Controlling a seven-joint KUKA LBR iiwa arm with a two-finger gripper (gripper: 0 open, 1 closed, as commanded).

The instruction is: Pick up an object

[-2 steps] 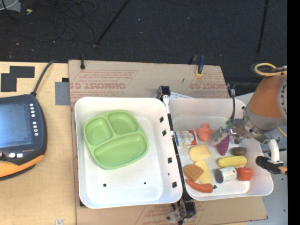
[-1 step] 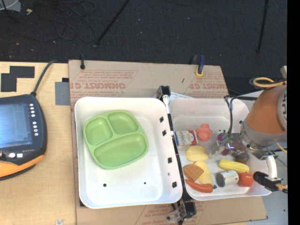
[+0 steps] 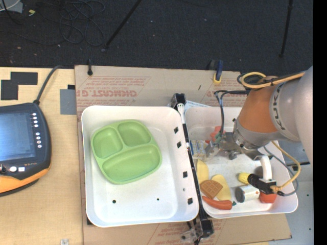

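The right bin [image 3: 286, 205] holds several small things. A yellow banana-like piece [image 3: 203, 170], a brown waffle [image 3: 210, 189] and a red sausage [image 3: 218, 203] lie near its front left. A short white cylinder [image 3: 247, 193] and a small red piece [image 3: 266, 198] lie at the front right. My gripper [image 3: 218, 144] hangs low over the bin's back left part, under the orange wrist band. A small red thing [image 3: 217, 132] and a pale bluish item [image 3: 196, 148] sit close beside it. I see nothing clearly between the fingers.
The left bin [image 3: 102, 198] holds a green divided plate [image 3: 126, 150]. A black divider [image 3: 185, 157] runs between the two bins. A tablet-like pendant [image 3: 20, 142] lies on the bench at far left.
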